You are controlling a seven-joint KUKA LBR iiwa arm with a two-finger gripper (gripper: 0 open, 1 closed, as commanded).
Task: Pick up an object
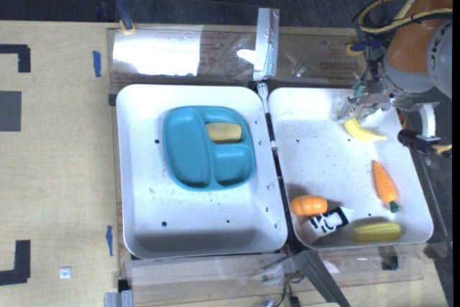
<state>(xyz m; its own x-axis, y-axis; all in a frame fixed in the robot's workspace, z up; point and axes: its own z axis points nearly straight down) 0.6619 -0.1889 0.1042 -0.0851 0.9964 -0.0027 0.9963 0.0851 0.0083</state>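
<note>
1. Far left of the tool: pale wooden counter (57, 154) with black corner marks and blue tape tabs.
2. Left of the tool: left white bin (136, 219) holding a blue divided plate (194, 154); yellow oblong piece (223, 132) lying in the plate's upper right compartment.
3. Between the bins, up-left of the tool: upright metallic strip (267, 43) at the back edge, clear sheeting behind both bins.
4. Right white bin (309, 147), below-left of the tool: orange rounded piece (308, 205) near the front left corner, touching or just beside a black-and-white tag (329, 220).
5. Below the tool, at the bin's front wall: yellow-green oblong piece (374, 230).
6. Just below the tool: yellow banana (363, 131), close under the fingertips, contact not resolvable.
7. Below-right of the tool: orange carrot (386, 185), green end pointing toward the front wall, well apart from the banana.
8. Tool (365, 103) low over the bin's back right corner; released or clenched: cannot tell, glare and blur.
9. Above-right of the tool: grey arm with orange band (415, 47), cables looped beside it.
</note>
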